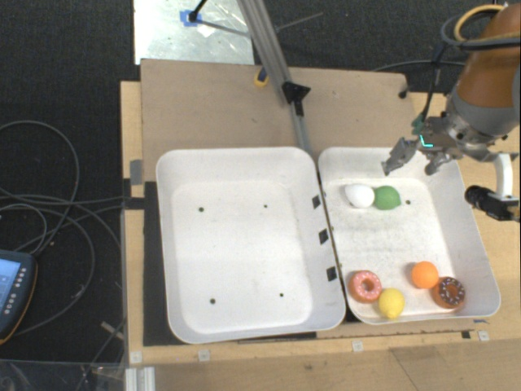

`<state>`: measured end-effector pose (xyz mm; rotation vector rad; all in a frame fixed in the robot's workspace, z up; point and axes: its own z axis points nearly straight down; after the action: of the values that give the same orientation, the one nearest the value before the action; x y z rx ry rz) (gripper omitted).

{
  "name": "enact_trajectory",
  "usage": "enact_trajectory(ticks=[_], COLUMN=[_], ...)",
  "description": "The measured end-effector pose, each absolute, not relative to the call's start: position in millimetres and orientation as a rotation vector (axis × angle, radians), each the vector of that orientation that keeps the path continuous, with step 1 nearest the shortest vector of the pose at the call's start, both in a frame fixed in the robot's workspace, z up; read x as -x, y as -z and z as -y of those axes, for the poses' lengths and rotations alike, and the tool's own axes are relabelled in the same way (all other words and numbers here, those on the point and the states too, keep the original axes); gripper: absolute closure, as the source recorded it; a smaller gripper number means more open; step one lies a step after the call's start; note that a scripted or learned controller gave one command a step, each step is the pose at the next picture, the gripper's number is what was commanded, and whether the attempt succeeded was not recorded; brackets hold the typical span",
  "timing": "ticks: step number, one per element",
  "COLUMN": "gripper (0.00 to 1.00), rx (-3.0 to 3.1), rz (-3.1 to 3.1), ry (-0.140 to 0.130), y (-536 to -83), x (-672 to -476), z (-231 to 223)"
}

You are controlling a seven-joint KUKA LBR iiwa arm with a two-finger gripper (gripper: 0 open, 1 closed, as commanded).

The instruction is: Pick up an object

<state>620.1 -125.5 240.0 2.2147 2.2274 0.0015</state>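
The right bin (456, 243) holds a white egg-shaped object (359, 195) touching a green ball (387, 197) near its far edge. Along its near edge lie a pink-frosted donut (365, 285), a yellow lemon (391, 302), an orange (424, 274) and a chocolate donut (448, 292). My gripper (416, 160) hangs above the bin's far right part, up and to the right of the green ball. Its two grey fingers are spread apart with nothing between them.
The left bin (175, 218) sits beside the right one, sharing a black-clipped seam (322, 235). A grey pole (269, 47) slants across the bench's far side. Cables and a tablet (12, 287) lie on the floor at left.
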Motion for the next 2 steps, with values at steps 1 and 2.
enact_trajectory(ticks=[1, 2], gripper=[0.00, 0.00], rx=[-2.222, -2.223], rz=[-2.223, -2.225], ry=[0.003, 0.003], y=[-196.2, -138.4], x=[-621.4, -614.3], z=[131.9, 125.4])
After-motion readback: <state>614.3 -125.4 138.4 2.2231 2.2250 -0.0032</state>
